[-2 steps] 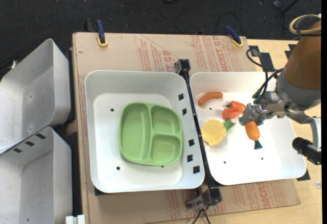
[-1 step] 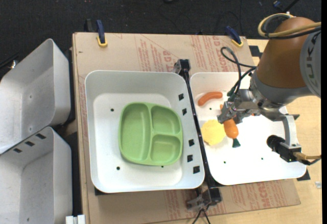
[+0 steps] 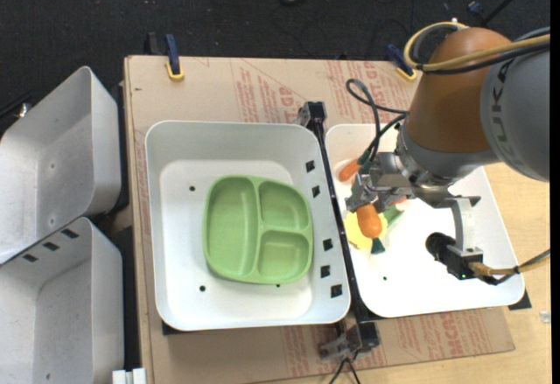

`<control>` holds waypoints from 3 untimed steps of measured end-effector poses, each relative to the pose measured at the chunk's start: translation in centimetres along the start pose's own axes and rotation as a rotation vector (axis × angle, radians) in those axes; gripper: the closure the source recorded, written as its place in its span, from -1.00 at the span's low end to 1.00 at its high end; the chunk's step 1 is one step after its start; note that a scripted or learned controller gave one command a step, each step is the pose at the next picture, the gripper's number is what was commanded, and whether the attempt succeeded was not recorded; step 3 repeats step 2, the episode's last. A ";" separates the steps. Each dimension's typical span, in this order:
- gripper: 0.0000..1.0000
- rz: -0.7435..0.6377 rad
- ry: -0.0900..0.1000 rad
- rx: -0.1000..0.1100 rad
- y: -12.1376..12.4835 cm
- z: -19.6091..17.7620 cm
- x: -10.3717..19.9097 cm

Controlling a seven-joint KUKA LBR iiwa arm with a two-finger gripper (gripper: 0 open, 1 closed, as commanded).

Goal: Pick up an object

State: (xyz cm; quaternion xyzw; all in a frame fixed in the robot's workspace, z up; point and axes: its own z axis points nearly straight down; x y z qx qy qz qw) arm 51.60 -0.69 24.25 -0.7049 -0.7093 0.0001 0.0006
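Arm [image 3: 472,102] bent over right bin [image 3: 503,225], wrist above carrot [image 3: 370,221].

My bench [image 3: 227,76] carries two bins side by side: the left bin [image 3: 166,225] at nine o'clock, the right bin [image 3: 490,277] at three. A divided plate [image 3: 258,229] lies in the middle of the left bin. My arm [image 3: 472,94] comes in from two o'clock over the right bin. Below my wrist, at that bin's nine o'clock side near the shared wall, small objects [image 3: 367,223] lie clustered together.
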 end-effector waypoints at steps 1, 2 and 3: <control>1.00 -0.001 0.000 0.001 0.0 0.8 5.8; 1.00 -0.002 0.001 0.000 0.2 0.9 10.6; 1.00 -0.002 0.001 0.000 0.2 0.9 10.6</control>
